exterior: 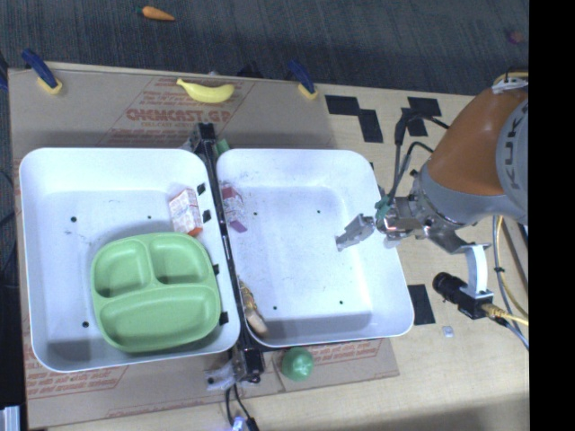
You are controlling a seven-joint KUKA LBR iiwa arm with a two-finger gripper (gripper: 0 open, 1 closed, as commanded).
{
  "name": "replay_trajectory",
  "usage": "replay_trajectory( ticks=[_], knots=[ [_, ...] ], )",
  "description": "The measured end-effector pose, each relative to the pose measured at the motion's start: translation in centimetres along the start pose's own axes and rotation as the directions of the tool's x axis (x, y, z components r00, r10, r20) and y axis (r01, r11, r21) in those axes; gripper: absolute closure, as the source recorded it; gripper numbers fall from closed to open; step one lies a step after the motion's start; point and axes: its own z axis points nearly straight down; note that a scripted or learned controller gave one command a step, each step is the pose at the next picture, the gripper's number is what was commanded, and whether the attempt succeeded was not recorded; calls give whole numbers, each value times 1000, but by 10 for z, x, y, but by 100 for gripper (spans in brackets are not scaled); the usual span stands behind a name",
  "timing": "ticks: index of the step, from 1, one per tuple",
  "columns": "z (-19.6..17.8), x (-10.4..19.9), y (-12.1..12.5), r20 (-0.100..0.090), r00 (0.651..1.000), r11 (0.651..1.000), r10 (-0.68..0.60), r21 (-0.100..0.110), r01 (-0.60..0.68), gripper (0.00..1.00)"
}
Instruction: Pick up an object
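Arm enters from the right of the frame, orange band uppermost, wrist angled toward the right bin. Pincer hangs over that bin's right part, near its right wall; whether it is open or closed cannot be told at this size, and nothing is seen between its tips.

Left bin: a green divided tray at lower centre, and a small red-and-white packet just above the tray's upper right corner, near the wall shared by the bins.

Right bin: a small clear-and-pink wrapper at its upper left, and a slim tan object at its lower left corner.

On the bench outside the bins: a yellow banana at upper centre, a green ball below the right bin. An orange carrot-like piece lies on the dark floor, upper left.
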Motion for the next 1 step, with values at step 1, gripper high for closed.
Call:
replay_trajectory(
  ticks=[1],
  knots=[
    [28,-14,46,2,1000,1000,-4,0,4,0]
  ],
)
